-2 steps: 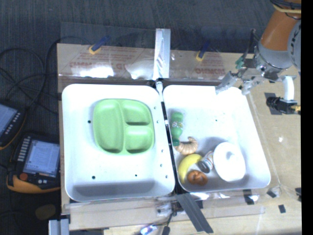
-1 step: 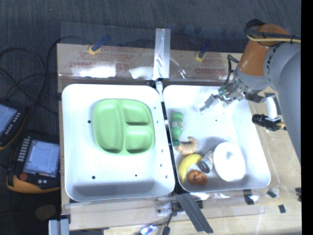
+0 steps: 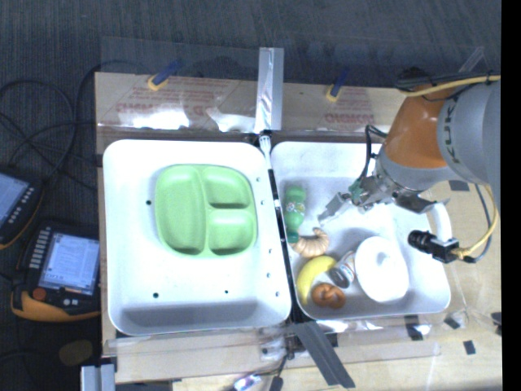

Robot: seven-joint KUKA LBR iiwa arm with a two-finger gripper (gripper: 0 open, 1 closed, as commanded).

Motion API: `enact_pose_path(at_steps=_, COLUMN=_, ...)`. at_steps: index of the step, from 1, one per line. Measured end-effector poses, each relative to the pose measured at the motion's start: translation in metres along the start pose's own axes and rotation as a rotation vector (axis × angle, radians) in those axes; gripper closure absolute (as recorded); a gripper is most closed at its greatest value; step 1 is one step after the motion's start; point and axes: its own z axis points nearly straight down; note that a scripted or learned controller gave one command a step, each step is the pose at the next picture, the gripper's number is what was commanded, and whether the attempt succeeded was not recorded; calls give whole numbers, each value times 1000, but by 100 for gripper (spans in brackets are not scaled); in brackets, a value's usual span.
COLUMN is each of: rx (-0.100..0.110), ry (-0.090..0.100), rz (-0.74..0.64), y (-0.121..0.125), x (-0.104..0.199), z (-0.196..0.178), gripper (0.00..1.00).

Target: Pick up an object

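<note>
Down at the front of the right bin (image 3: 440,300) there's a little pile of stuff: a brownish-red round fruit (image 3: 328,295) touching a yellow lemon-looking thing (image 3: 313,272), and right next to them a white round lid or bowl (image 3: 381,267) with a small metallic piece (image 3: 343,270) tucked against its left side. Just above the yellow one sits a tan curled pastry-type thing (image 3: 312,240), and along the bin's left wall a green bottle (image 3: 293,207) lies lengthwise. Left bin (image 3: 122,243) has a green divided plate (image 3: 205,208) sitting pretty much in the middle.

Arm (image 3: 440,133) comes in from the right, and the gripper (image 3: 338,206) hangs over the upper middle of the right bin, pointing left toward the bottle. Fingers look pinched together with nothing between them, though it's kinda blurry so I wouldn't swear on it. It's close to the bottle and pastry but not touching either.
</note>
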Motion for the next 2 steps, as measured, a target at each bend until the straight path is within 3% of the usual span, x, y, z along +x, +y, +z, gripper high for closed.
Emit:
enact_pose_path(at_steps=1, rx=0, ry=1, rz=-8, y=42, x=-35, z=19, gripper=0)
enact_pose_path(at_steps=2, rx=-11, ry=-6, rz=-92, y=-25, x=29, z=27, gripper=0)
